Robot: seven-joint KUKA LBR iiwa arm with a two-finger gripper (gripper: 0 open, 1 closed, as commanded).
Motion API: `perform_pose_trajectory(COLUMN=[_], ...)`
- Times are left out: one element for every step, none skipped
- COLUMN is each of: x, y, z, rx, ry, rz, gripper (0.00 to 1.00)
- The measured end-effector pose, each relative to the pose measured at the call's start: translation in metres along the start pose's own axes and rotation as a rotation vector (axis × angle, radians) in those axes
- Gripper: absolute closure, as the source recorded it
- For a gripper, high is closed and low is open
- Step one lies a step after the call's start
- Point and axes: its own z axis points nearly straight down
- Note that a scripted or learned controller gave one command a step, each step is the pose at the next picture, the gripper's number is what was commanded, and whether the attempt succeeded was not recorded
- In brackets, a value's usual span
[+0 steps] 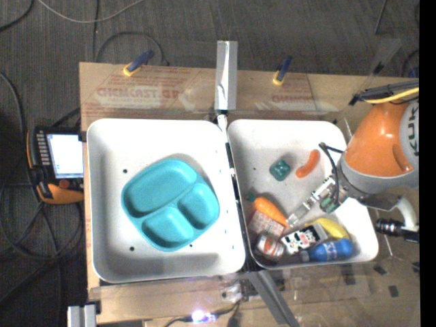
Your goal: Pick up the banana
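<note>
Over the right bin (pixel 286 131), the tool (pixel 300 216) nears the banana (pixel 332 227).
Approach step; whether its grip is closed, I cannot tell; next, centre over it.

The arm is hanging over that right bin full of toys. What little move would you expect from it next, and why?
Probably a short slide toward the bin's right wall, then down. The gripper hovers between the carrot and the banana, which lies at the right bin's lower right corner, just above a blue bottle.

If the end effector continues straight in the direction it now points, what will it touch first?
Probably the carrot: the end effector points down-left toward it. Depth is unclear from above, so it could meet the bin floor instead.
</note>
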Motion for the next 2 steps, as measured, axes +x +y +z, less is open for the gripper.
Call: perform_pose_trajectory(x=[-0.018,-0.023], y=[-0.044,-0.025], z=[-0.009,0.027], rx=[-0.005,-0.001], ry=[-0.011,-0.010], rz=[-0.095,-0.179], gripper=[0.00,0.00])
